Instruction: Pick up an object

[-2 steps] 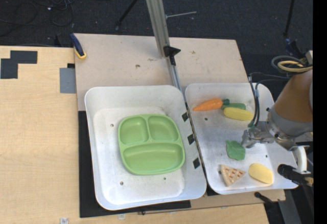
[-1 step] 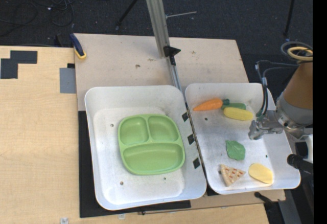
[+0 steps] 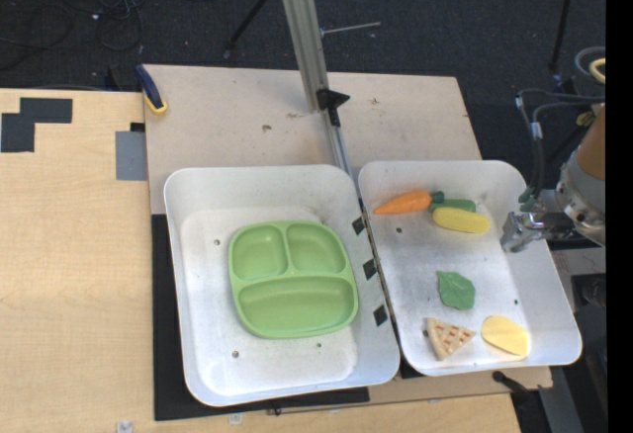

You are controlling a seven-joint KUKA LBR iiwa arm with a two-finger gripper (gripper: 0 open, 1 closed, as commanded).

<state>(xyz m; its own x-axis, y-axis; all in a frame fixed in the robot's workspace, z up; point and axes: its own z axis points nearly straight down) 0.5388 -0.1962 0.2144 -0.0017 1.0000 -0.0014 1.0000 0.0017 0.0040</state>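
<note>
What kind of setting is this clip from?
Probably a robotics lab bench set up for grasping trials: two white bins on a plywood board, toy food such as a carrot, an aluminium post, and cables across the dark floor.

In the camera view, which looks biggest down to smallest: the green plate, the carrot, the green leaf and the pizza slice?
1. Green plate, by far the biggest.
2. Carrot, longer than the other two.
3. Green leaf and pizza slice look about the same size, so I won't rank them.
</note>
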